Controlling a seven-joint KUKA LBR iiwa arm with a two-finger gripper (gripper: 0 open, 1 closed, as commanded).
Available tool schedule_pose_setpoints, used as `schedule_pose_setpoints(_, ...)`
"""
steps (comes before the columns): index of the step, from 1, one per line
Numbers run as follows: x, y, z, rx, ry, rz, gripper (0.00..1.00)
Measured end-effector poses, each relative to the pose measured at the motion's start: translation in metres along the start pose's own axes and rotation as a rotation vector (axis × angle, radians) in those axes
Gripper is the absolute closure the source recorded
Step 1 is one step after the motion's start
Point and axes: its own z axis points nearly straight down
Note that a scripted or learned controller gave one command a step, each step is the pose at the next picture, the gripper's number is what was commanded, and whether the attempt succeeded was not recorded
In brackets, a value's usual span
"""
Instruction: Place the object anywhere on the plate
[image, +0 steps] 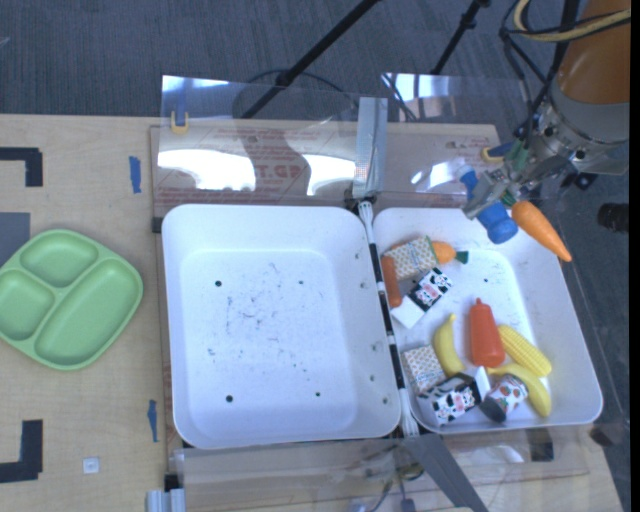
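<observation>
While the carrot sits up by the gripper: the carrot (541, 229) is at the far right corner of the right bin (580, 350), tip pointing down and right, and looks to be over the rim, not lying in the pile.
Gripper (503, 200): right beside the carrot's thick end, with a blue piece (497, 222) just under it. Honestly can't tell if it's apart or clamped on anything, so I wouldn't count this as a grasp yet.
Plate (70, 300): green, three compartments, on the counter (80, 150) at the far left, well apart from the carrot.
Left bin (270, 300): lies between the two, so the carry has to cross the whole thing.
Doing it well: confirm the grip first, lift enough to clear both bin walls and the divider (370, 150) at the back, then go straight left.
Drop spot: I'd aim for the long compartment, lengthwise, since the carrot will probably roll.
Watch out: the bananas (520, 350) and cow-print cartons (432, 288) nearby are easy to nudge if a regrasp is needed.
</observation>
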Motion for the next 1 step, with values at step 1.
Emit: schedule_pose_setpoints(1,-0.0482,-0.068,0.059,0.001,0.001,-0.224,1.0)
